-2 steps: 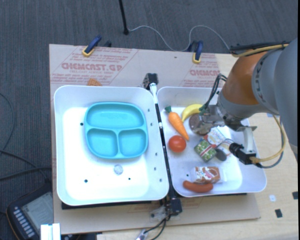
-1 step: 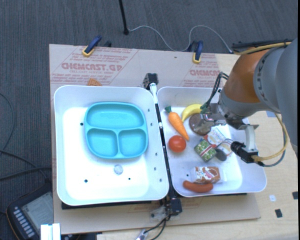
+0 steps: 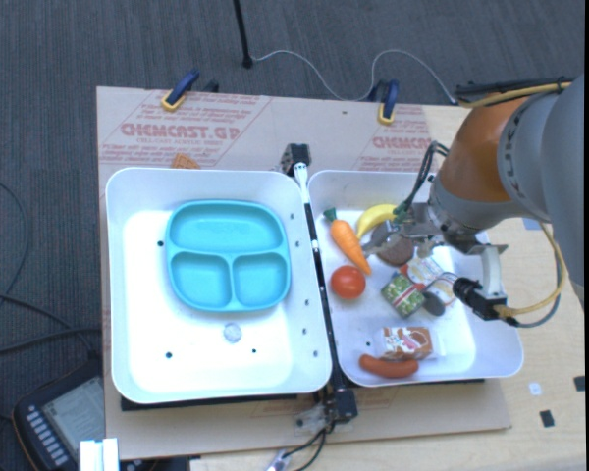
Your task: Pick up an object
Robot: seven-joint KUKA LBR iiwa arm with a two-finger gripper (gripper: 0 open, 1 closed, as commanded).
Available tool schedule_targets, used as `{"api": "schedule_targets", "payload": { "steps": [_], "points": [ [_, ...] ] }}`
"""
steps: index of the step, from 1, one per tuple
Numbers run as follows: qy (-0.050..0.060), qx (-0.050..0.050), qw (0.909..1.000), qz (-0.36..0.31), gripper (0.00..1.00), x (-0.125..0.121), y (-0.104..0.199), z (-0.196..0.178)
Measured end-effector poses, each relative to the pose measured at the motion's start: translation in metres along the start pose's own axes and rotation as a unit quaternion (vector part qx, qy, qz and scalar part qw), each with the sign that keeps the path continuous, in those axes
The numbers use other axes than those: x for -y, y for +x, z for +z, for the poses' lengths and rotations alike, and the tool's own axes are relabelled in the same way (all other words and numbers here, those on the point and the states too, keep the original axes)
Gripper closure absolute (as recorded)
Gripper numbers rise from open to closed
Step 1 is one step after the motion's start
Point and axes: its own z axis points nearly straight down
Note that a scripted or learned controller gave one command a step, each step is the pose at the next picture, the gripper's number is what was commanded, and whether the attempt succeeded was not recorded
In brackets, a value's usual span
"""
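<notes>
The right bin [image 3: 491, 356] holds several toy foods: an orange carrot [image 3: 350, 246], a red tomato [image 3: 348, 282], a yellow banana [image 3: 375, 218], a green box [image 3: 402, 294], a red sausage [image 3: 388, 366] and a small printed packet [image 3: 408, 341]. My gripper [image 3: 401, 241] is low in this bin, just below the banana and right of the carrot, over a brownish object [image 3: 393, 253]. The wrist hides what lies directly under it.
The left bin [image 3: 137, 361] holds a light blue divided tray [image 3: 228, 255]. A raised divider [image 3: 312, 253] separates the two bins. A cable and black connector [image 3: 476, 300] hang from the wrist over the right bin. Two clamps [image 3: 387, 101] grip the board's far edge.
</notes>
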Motion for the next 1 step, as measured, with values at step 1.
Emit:
{"api": "schedule_targets", "payload": {
  "steps": [1],
  "points": [
    [0.000,0.000,1.0000,0.000,1.00,-0.0004,0.0001,-0.0095]
  ]
}}
